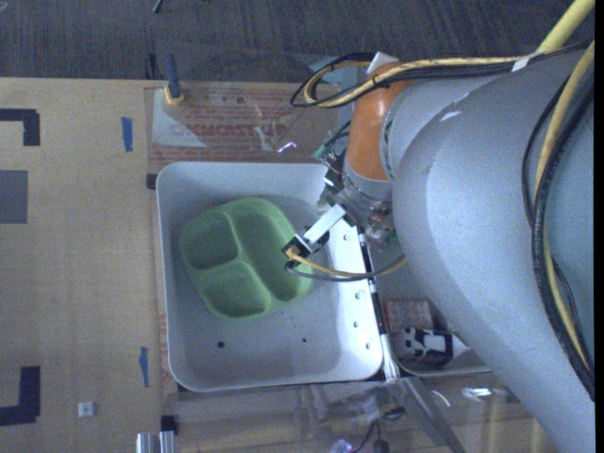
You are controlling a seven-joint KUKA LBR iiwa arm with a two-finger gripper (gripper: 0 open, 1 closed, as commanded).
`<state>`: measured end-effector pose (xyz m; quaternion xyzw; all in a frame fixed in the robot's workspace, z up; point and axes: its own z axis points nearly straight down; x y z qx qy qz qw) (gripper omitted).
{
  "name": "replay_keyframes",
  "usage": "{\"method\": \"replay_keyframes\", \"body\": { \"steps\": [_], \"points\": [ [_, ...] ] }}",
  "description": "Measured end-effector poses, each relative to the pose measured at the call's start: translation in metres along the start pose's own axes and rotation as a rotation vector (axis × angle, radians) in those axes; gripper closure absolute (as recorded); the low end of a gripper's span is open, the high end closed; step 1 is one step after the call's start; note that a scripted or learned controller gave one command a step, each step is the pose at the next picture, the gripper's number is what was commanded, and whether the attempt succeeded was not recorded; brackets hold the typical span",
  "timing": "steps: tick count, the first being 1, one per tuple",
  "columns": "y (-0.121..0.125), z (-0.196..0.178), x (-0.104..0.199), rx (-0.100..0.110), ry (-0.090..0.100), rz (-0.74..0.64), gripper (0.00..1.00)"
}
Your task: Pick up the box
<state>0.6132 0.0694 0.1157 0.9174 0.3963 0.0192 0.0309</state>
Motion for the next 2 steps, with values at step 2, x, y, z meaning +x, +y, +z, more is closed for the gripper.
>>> {"method": "replay_keyframes", "body": {
  "steps": [2],
  "points": [
    [0.013,-0.069,-0.004,0.073,-0.011,-0.012,0.0]
  ]
}}
